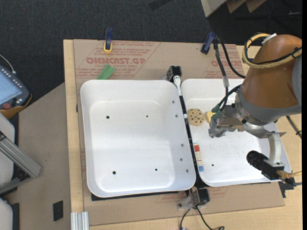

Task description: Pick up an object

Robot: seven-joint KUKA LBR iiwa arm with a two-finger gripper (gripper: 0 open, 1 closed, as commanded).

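My arm (276, 75) comes in from the right side of the camera view, with the broad orange band uppermost and the grey wrist section below it. The wrist is bent down and toward the left. The gripper (214, 130) hangs at the end of the wrist, pointing downward, low in the frame's right half. From this slanted overhead angle I cannot make out the tips well enough to judge their spacing. Black cables run along the arm's upper side.
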